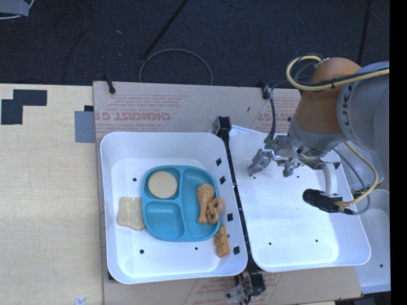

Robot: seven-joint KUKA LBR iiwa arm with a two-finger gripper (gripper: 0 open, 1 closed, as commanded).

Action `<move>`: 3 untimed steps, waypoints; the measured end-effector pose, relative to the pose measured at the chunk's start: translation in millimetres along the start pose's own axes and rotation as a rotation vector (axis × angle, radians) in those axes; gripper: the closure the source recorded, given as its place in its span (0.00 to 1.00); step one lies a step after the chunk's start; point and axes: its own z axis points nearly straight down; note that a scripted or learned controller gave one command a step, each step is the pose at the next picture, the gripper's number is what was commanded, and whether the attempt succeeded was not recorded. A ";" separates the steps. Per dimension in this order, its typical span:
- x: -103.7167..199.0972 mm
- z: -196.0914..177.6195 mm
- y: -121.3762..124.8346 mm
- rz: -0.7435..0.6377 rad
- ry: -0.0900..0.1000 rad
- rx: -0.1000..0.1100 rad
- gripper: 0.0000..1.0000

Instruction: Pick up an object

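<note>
Although the fingers (275, 164) were seen spread and gripping nothing over the right bin (299, 234), the pretzel (208, 203), judged light and brittle, lay in the blue tray (166, 224), best pinched across its middle.

Faint upside-down red print on cardboard sheet (152, 103), not legible

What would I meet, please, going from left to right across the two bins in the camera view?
Pale slice → blue tray with round biscuit → pretzel-shaped piece → divider between the bins → gripper.
</note>
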 end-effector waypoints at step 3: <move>-5.0 -8.0 -3.7 -0.001 -0.001 -0.009 1.00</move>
